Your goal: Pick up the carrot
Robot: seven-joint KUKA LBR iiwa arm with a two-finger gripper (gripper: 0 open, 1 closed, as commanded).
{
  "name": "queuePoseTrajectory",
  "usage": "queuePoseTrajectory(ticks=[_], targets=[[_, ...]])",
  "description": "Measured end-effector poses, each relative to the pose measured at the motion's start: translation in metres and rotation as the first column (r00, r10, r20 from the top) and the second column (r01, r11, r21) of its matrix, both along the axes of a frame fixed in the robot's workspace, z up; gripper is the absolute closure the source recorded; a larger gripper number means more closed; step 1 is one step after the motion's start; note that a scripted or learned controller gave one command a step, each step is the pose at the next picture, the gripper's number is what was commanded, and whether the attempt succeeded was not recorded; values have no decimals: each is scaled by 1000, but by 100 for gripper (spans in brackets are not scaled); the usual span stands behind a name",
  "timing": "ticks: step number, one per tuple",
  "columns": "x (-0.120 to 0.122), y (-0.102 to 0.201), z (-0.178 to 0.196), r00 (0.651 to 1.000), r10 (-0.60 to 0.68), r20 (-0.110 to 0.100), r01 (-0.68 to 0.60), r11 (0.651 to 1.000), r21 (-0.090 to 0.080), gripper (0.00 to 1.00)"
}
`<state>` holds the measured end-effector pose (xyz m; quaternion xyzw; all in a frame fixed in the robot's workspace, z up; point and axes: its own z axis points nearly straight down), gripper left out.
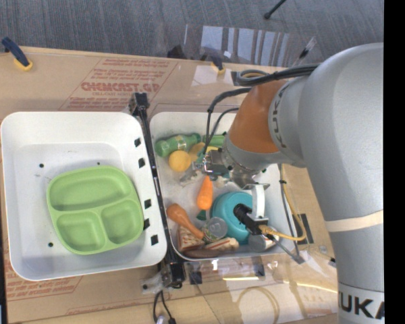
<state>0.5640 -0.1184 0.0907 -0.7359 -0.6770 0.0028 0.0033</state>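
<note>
The carrot (204, 193) is a small orange piece with a green top, standing nearly upright in the middle of the right bin (163, 128). My gripper (209, 165) is low in this bin, directly above the carrot's upper end and touching or almost touching it. The grey wrist and orange band (256, 123) cover the bin's right half and hide the contact point.
Around the carrot lie a yellow lemon (179, 160), a green item (175, 143), a teal cup (231, 216), an orange-brown piece (179, 214) and brown items (204, 243). The left bin (20, 133) holds a green divided plate (94, 208).
</note>
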Motion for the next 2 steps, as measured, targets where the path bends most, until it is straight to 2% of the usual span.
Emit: queuePoseTrajectory(ticks=[1, 2], targets=[[0, 0, 10, 1000, 12, -8, -12, 1000, -2, 100], [54, 40, 176, 981, 193, 15, -193, 981, -6, 100]])
